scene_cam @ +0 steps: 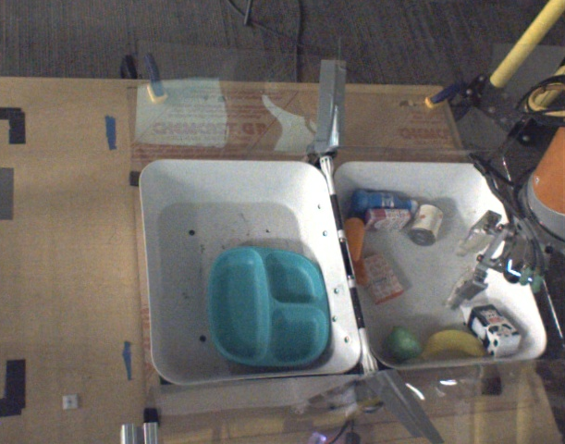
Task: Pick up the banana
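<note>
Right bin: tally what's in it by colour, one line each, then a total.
Yellow: 1, the banana
Green: 1, a round fruit
Orange: 1, a carrot
Blue: 1, a bottle
Mostly white: 4, a carton, a can, a packet, a black-and-white box
Total: 8

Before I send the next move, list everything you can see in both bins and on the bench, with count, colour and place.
banana: 1, yellow, near edge of the right bin, between the lime and the small carton.
lime: 1, green, right bin, near-left corner.
small carton: 1, white with black patches, right bin, near-right corner.
divided plate: 1, teal, left bin, near-right part.
carrot: 1, orange, right bin, along the left wall.
blue packet: 1, blue, right bin, far-left corner.
red-and-white boxes: 2, one by the blue packet, one mid-bin.
can: 1, pale, on its side, right bin, far middle.
bins: 2, white, side by side.
gripper: 1, silver, over the right bin, above the banana; jaws hold nothing.
</note>
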Controlling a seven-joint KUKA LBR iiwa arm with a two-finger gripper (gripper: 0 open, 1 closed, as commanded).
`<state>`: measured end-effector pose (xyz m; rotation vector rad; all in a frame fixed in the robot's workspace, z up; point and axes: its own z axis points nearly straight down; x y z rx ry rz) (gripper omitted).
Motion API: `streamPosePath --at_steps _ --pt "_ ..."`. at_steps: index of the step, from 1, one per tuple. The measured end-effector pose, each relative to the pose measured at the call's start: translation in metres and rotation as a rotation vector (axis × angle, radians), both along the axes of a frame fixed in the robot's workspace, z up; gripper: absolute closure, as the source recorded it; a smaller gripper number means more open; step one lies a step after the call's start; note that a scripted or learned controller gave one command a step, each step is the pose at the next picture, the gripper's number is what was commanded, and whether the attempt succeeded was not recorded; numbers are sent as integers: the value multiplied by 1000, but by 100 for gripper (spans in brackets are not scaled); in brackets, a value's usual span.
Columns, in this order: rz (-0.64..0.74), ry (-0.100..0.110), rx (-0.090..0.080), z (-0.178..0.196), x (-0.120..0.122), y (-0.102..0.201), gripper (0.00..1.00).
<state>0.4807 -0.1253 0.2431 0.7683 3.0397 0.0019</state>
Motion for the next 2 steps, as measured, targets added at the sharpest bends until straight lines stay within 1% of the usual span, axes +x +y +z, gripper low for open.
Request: streamPosePath --at_steps 1,2 --pt "57 -3 -1 -153 1 -16 0" --pt "50 -16 -2 -142 4 -18 100"
